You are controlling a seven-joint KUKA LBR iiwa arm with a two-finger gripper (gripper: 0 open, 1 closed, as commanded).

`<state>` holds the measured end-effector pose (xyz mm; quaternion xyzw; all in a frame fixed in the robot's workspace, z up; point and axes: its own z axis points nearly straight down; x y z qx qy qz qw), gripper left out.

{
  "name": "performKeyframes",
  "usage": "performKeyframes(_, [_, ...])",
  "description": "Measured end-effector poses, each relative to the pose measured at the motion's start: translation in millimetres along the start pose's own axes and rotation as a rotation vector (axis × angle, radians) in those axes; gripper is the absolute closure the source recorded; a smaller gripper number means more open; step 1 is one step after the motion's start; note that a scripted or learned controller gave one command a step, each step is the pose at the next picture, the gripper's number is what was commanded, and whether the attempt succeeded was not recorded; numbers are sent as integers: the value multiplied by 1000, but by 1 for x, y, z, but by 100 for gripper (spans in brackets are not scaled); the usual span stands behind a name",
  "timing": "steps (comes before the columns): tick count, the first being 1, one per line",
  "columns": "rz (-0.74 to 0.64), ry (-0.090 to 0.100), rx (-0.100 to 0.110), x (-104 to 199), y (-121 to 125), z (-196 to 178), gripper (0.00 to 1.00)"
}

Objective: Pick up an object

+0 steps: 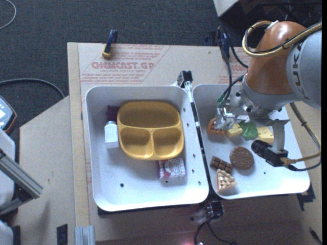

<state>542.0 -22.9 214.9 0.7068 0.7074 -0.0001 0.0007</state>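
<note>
I'm looking down on the bench (pixel 76 137), which carries two white bins. The left bin (pixel 102 188) holds a big yellow tray (pixel 150 129) with three compartments, a small white bottle (pixel 111 135) just beside the tray's left edge, a dark item (pixel 112 111) above the bottle, and a crinkled packet (pixel 171 168) touching the tray's lower edge.

The arm (pixel 278 60) comes in from the right and hangs over the right bin (pixel 265 185). That bin has a cluster of toy food: an orange piece (pixel 214 128) at the left, a yellow block (pixel 234 131), a green piece (pixel 250 131) and another yellow wedge (pixel 265 133) in a row. Below them lie a brown round cookie (pixel 241 158), a small chocolate bar (pixel 220 164) and a waffle wedge (pixel 225 180).

The gripper (pixel 223 120) sits low over the upper left of that cluster, its tip right at the orange piece and the yellow block. I cannot tell from this angle whether the tool is spread or closed, nor whether anything sits between its tips.

My read is that I'm at the descent or grasp stage, with the orange piece the likely target. The next move calls for closing squarely on one item without catching its neighbour, then a straight lift clear of the bin wall. The pieces sit so tightly that a nudge could scatter them.
</note>
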Motion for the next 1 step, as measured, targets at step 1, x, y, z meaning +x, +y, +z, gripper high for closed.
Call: performKeyframes(1, [0,1,-2,6,7,-3,100])
